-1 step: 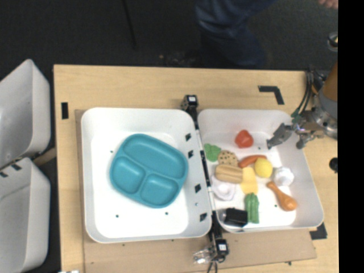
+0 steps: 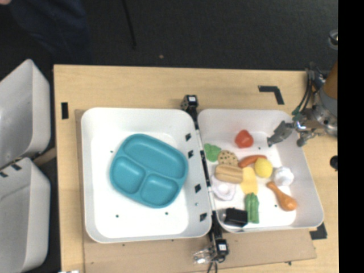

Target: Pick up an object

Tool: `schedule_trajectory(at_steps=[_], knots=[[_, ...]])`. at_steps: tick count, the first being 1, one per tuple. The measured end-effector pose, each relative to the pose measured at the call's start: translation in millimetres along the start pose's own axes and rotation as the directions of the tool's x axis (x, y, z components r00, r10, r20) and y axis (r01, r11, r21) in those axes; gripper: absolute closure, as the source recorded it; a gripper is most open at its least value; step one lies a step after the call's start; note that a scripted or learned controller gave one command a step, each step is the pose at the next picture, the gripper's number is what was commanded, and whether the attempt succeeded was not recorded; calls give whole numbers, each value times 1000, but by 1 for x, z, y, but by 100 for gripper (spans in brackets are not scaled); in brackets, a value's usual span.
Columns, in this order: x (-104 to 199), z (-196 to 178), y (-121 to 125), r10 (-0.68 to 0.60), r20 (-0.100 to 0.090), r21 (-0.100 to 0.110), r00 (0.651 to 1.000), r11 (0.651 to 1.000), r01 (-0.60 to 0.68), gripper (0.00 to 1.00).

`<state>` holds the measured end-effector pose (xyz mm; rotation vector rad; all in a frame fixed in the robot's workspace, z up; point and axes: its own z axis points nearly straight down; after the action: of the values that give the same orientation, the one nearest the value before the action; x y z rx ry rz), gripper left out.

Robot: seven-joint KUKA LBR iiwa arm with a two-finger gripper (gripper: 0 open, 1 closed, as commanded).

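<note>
grey gripper (image 2: 289,131) hung over right bin (image 2: 310,169) far edge | finger spread: couldn't tell | red toy (image 2: 244,139) just beside | blue tray (image 2: 149,170) in left bin (image 2: 96,209)

Grey gripper (image 2: 282,133). Just beside its fingers: red tomato (image 2: 244,139). Farther off: yellow lemon (image 2: 263,168), orange-red sausage (image 2: 249,161), tan speckled cookie (image 2: 227,157), green leaf (image 2: 211,152), orange drumstick (image 2: 282,196), black block (image 2: 235,216). Well apart: teal tray (image 2: 149,170), white bins (image 2: 96,209).
</note>
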<state>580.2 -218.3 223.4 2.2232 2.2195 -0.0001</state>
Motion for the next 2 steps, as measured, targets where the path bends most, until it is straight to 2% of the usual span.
schedule_trajectory(at_steps=[1,2], knots=[[-1,53,-11,-1,1,5,1000,1000,1,0],[4,116,-10,1,0,5,1000,1000,-1,0]])
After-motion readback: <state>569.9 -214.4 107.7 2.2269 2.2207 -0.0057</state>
